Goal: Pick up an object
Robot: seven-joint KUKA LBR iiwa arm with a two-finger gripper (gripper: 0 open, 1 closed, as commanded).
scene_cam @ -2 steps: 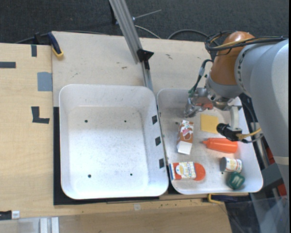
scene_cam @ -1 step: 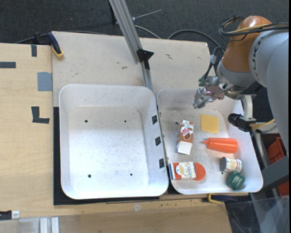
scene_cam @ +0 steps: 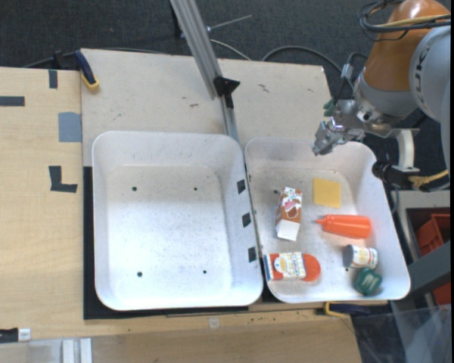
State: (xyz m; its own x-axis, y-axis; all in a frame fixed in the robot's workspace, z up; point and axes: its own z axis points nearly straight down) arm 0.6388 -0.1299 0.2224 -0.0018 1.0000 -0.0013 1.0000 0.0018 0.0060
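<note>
Seen from above at a slant: two shallow white plastic bins with rounded corners, side by side on a pale wooden bench (scene_cam: 30,225). Left bin (scene_cam: 106,203) speckled with dark grit, four small dark holes in its floor. Right bin (scene_cam: 390,225) holding six small things. Near its centre, a red-and-white carton (scene_cam: 289,213), boxy, lying flat. At about 1 o'clock from the carton, a flat yellow square, sponge-like (scene_cam: 327,193). At 3 o'clock from the carton, an orange plastic bottle (scene_cam: 345,225), tapered, on its side with the nozzle toward the carton. At 6 o'clock from the carton, a red rounded packet with a printed label (scene_cam: 292,267), against the bin's near wall. At the bin's 5 o'clock corner, a small white jar with a dark lid (scene_cam: 361,258) on its side, just beside a dark green rounded lump (scene_cam: 368,282).

Grey arm with orange band (scene_cam: 408,44) reaching in from 3 o'clock, wrist angled down and leftward. Small metallic two-finger gripper (scene_cam: 323,145) poised over the right bin's 12 o'clock rim, well apart from every object. Cannot tell whether opened or closed; nothing seen in its grasp.

A slanted aluminium rail (scene_cam: 200,48) crossing the bench at 12 o'clock.
</note>
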